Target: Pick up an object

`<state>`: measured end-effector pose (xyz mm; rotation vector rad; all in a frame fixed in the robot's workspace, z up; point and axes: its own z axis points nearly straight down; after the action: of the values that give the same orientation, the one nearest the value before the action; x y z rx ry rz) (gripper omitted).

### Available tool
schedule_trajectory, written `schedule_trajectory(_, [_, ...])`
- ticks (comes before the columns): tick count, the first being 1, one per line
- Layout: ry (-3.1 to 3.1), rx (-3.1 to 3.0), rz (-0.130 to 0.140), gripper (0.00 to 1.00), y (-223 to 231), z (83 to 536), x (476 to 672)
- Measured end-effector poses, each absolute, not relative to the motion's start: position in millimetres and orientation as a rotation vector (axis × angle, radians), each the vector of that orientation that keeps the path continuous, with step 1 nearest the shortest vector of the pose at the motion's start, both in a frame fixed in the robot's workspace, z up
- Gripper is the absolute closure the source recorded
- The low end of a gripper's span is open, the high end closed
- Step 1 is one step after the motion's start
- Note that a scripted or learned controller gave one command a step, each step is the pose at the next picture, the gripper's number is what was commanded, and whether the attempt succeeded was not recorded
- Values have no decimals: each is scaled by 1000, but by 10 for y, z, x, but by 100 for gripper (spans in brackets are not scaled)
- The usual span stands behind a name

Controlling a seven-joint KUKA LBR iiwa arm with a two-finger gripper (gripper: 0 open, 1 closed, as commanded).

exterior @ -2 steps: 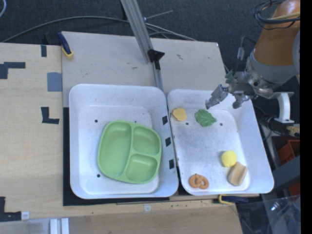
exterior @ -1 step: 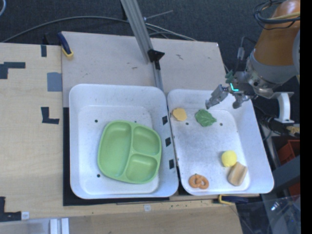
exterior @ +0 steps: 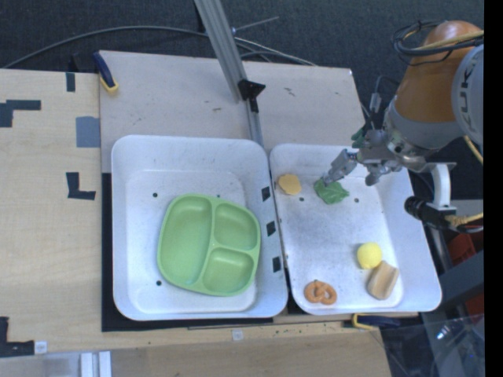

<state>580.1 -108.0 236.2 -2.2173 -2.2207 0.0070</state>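
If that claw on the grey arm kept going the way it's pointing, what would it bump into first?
Most likely the small green leafy-looking object in the right white bin. The gripper points down and left at it, and one finger looks close to it; depth is unclear from above.

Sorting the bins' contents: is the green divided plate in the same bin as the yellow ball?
No, the green divided plate lies in the left bin, the yellow ball in the right bin.

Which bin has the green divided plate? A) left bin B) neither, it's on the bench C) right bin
A: the green divided plate lies flat inside the left bin, while the right bin holds the small items, among them the yellow ball.
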Motion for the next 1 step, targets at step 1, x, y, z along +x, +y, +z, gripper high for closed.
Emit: schedule_trajectory(1, [-2219,-2217,8,0,-1164,1799,5837])
